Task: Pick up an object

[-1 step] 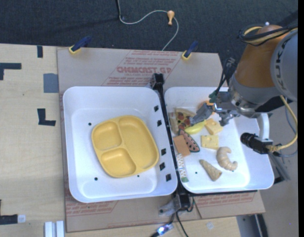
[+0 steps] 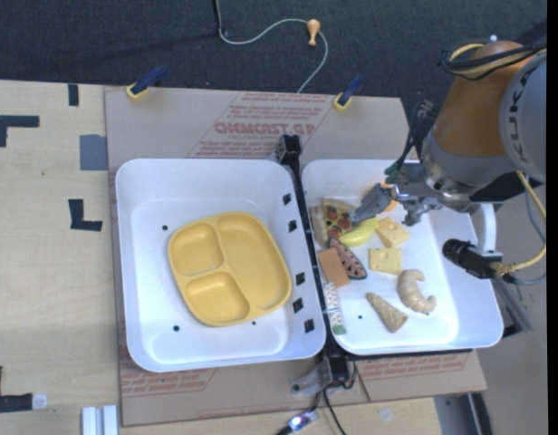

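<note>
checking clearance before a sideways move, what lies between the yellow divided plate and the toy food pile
In the camera view, between the yellow divided plastic plate and the toy food pile lie bare white floor of the left bin and the black-clipped divider where both bins meet.

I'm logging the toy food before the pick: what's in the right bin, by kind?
Yellow cheese blocks: 2
Pizza slices: 2
Yellow-green banana: 1
Tan croissant: 1
Tan cone: 1
Brown flat slab: 1
Total: 8

Both my bins [image 2: 134, 243] are plain white. Left one has a mustard-yellow divided tray [image 2: 229, 267]. Right one's got pale yellow cheese wedges [image 2: 385, 259], a yellow-green banana [image 2: 358, 236], a tan croissant [image 2: 416, 292] and a red-speckled pizza slice [image 2: 334, 216].
</note>
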